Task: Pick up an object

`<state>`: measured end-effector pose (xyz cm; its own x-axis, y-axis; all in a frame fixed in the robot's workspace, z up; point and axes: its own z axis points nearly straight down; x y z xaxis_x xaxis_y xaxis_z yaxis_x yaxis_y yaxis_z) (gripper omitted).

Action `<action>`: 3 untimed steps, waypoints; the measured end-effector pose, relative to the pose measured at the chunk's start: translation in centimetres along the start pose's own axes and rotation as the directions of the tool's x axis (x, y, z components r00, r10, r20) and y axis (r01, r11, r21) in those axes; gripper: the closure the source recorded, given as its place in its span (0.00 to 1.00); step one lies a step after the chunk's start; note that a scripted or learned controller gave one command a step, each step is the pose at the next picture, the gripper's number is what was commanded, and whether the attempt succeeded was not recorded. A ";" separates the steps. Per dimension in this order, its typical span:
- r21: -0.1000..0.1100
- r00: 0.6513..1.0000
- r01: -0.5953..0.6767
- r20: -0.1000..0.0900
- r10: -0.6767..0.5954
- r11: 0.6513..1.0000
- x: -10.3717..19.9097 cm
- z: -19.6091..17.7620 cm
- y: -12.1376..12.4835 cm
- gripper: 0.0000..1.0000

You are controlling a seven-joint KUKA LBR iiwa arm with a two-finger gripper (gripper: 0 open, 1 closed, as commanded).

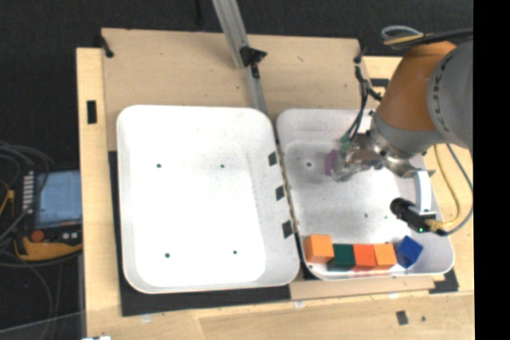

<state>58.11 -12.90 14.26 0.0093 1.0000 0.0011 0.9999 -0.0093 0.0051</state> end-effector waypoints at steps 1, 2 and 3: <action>-0.002 1.000 0.004 0.003 -0.004 1.000 -0.6 -5.6 -0.7 1.00; 0.001 1.000 0.008 0.001 -0.008 1.000 -0.7 -7.5 -0.6 1.00; 0.002 1.000 0.017 0.000 -0.017 1.000 4.4 -8.6 1.3 1.00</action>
